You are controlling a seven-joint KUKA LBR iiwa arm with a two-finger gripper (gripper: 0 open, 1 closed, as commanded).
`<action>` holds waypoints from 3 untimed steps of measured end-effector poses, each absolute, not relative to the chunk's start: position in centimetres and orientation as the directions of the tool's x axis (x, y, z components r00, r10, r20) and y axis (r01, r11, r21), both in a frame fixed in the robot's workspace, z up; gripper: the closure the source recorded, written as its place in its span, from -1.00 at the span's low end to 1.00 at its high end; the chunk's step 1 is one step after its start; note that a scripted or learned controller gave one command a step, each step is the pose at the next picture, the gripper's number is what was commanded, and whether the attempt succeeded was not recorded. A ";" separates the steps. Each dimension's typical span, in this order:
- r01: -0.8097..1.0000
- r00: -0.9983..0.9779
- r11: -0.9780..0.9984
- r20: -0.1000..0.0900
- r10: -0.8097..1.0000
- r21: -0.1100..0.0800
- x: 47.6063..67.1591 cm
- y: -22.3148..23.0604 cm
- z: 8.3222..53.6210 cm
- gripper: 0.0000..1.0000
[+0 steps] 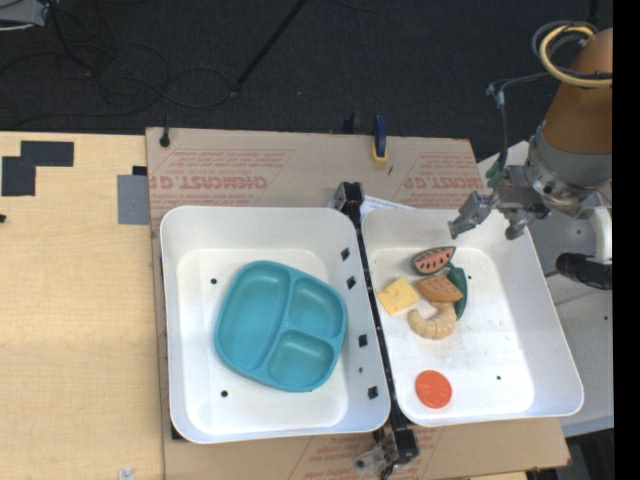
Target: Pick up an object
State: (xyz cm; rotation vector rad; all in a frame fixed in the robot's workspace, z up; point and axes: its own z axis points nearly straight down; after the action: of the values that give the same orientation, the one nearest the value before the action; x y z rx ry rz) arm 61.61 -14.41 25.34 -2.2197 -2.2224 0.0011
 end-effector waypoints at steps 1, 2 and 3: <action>1.000 0.002 -0.002 0.001 1.000 -0.012 59.3 -18.5 16.4 -1.00; 1.000 -0.001 0.001 0.000 1.000 -0.005 61.3 -21.3 8.3 -1.00; 1.000 0.001 -0.001 0.000 1.000 0.002 64.5 -21.5 9.2 -1.00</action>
State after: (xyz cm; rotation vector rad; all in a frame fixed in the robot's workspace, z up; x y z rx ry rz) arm 64.48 -21.47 9.16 -2.2231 -2.2219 -0.0015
